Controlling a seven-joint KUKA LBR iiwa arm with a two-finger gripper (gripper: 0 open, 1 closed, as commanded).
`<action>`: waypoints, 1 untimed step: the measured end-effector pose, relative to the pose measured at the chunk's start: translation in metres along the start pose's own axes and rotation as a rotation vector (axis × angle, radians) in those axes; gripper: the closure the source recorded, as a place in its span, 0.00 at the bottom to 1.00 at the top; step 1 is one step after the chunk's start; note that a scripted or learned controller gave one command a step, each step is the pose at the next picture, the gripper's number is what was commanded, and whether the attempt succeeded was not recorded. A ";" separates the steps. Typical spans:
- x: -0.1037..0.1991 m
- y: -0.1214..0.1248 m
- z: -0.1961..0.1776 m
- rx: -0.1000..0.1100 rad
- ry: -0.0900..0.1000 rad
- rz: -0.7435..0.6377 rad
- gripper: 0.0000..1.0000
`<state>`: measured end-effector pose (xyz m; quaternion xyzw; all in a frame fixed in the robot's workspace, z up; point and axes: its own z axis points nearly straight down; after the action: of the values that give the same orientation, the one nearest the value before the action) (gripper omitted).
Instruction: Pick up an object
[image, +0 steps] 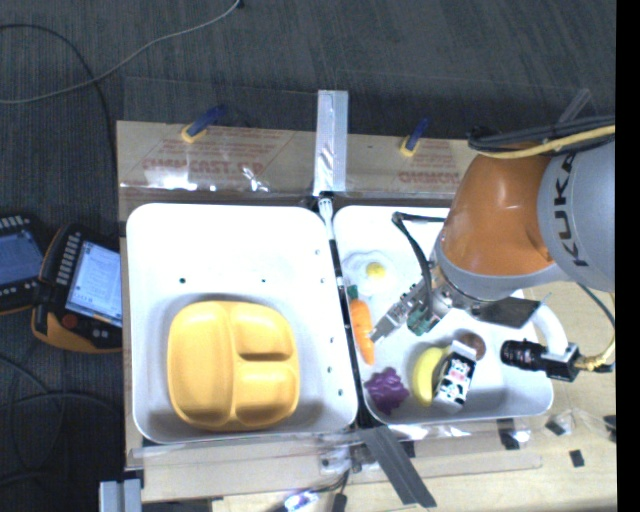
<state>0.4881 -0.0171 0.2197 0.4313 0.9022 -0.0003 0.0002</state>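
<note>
The right bin (540, 400) holds a fried-egg toy (372, 268), an orange carrot (361, 326) along its left wall, a purple grape bunch (386, 388), a yellow lemon-like piece (428, 370) and a small black-and-white carton (456, 380). My gripper (408, 314) hangs over the middle of this bin, just right of the carrot and above the yellow piece. Nothing shows between its fingers. The arm's grey and orange body (505, 225) covers the bin's far right part.
The left bin (200, 240) holds a yellow sectioned tray (233, 362) at its near side. A metal divider (331, 140) runs between the bins at the back. A pendant with a screen (85, 290) lies on the floor to the left.
</note>
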 end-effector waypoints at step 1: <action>-0.001 0.001 -0.009 -0.001 0.000 0.001 1.00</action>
<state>0.4891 -0.0174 0.2284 0.4319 0.9019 -0.0001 0.0005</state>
